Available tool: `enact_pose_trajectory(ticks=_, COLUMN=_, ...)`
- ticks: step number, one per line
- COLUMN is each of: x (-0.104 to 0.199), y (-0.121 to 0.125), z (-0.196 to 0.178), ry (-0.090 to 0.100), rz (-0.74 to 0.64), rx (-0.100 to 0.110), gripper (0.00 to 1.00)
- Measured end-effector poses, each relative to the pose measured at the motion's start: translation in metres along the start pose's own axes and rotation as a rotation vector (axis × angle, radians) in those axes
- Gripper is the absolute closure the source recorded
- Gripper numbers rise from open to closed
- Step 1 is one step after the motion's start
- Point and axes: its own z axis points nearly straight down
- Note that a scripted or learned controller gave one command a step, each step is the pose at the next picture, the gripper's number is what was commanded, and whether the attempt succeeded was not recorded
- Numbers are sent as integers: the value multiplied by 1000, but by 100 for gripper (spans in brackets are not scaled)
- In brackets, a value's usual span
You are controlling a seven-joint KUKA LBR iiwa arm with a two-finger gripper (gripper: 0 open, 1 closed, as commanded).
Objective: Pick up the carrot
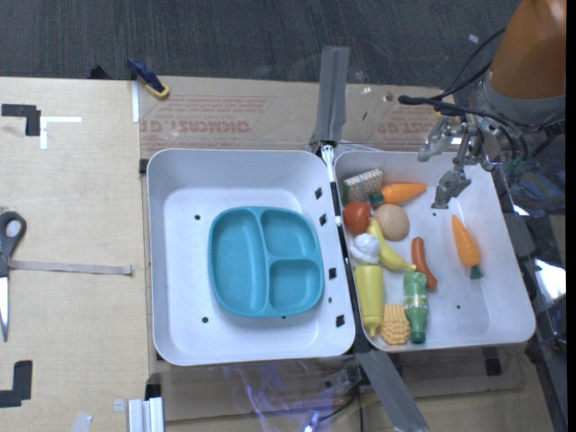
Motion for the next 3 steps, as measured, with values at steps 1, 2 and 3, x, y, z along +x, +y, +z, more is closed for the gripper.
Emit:
enact_pose_trajectory(ticks=1, x=47, y=-78, z=63, ry=-1, rz=-52, rx=1, gripper=0)
enact_pose_trajectory(ticks=2, x=26, y=-77, z=117, ry=-1, rz=-110, rx=1, gripper=0)
enact_pose_trajectory(ticks=3, x=77, y=-78, z=117, ry=-2, rz=-387, rx=1, gripper=0)
